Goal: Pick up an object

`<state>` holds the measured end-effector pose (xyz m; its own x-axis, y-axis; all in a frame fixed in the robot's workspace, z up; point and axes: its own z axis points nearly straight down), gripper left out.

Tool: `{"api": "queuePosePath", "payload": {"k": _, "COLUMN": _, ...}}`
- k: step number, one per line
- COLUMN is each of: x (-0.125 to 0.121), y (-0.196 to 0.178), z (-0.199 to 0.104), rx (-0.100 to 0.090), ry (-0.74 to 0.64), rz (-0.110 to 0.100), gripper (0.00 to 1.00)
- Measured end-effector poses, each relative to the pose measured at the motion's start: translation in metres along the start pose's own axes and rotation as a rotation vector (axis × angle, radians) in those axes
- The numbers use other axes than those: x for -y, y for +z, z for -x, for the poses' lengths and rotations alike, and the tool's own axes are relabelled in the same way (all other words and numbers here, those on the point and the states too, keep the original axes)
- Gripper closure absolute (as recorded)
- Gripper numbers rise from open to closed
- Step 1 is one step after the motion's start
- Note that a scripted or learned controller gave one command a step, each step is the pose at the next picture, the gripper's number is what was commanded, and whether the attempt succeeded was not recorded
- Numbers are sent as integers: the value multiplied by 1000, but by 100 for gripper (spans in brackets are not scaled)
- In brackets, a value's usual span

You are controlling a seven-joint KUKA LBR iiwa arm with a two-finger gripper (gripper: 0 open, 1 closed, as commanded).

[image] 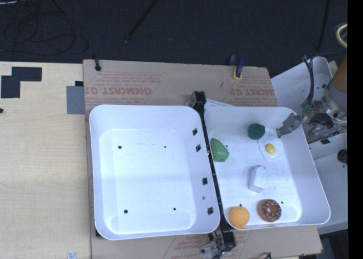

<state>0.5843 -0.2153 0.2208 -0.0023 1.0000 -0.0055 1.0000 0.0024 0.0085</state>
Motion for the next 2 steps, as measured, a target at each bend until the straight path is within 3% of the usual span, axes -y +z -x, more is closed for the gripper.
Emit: {"api": "queuePosePath", "payload": {"k": 2, "x": 3, "y": 6, "z": -3, "rx": -5, "ry": -1, "rz": -10, "gripper": 0}}
